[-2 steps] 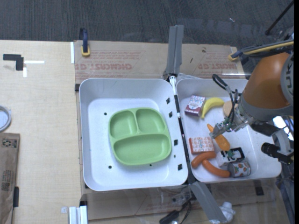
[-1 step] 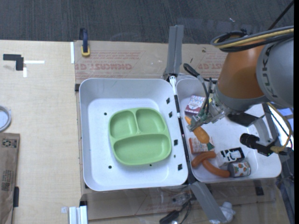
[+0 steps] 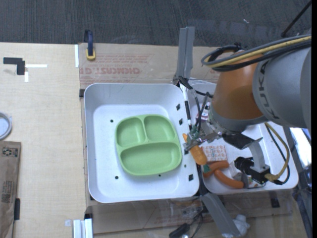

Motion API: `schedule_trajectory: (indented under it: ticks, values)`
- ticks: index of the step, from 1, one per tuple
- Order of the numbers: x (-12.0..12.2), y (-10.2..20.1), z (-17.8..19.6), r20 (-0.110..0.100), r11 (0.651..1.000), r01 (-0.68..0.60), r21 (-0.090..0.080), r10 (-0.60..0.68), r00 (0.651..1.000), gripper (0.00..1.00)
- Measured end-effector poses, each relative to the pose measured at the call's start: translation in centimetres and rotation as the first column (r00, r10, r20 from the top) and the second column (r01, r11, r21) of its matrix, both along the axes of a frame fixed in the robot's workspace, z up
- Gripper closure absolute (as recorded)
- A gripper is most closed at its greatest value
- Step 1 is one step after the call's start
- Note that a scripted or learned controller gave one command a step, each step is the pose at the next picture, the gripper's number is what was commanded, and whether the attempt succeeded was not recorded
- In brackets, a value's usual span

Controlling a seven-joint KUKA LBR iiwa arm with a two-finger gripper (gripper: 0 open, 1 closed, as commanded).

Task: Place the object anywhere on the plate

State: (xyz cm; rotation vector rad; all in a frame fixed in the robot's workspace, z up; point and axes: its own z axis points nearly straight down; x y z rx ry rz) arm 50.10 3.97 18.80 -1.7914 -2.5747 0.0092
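The arm point(image 3: 285, 83) reaches in from the right and hangs over the right bin point(image 3: 286, 182), covering most of it. Its jaws sit low at that bin's left edge, right by the wall that parts the two bins; how far open they are I cannot tell, as the wrist and cables hide them, nor can I tell whether they have hold of anything.

Just under the jaws lies a short orange piece point(image 3: 198, 155), in the right bin close to its left wall. It is touching or nearly touching the tool tip. Beside it, to the right, is a small printed card point(image 3: 217, 152), lying flat. Below both, near the bin's front rim, an orange-red stick point(image 3: 226, 179) lies on a slant.

The green plate point(image 3: 148, 145) lies in the middle of the left bin point(image 3: 91, 133). It has three compartments, two small ones at the back and one long one at the front, and nothing rests in any of them. The orange piece is apart from the plate, with the bin walls between them.

On the table point(image 3: 44, 108), behind the left bin, stands a blue and yellow clamp point(image 3: 89, 46)
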Motion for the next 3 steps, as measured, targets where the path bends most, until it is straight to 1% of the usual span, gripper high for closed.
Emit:
schedule_trajectory:
  ticks: [1, 2, 3]
  values:
    - [2.6, 5.1, 1.7, 0.002, 0.999, -0.052, -0.001, 0.052, 0.999, 1.00]
    - [4.9, 4.3, 0.0, 0.002, 0.993, -0.118, -0.001, 0.118, 0.993, 1.00]
    - [4.9, 4.4, 0.0, 0.002, 0.993, -0.118, -0.001, 0.118, 0.993, 0.00]
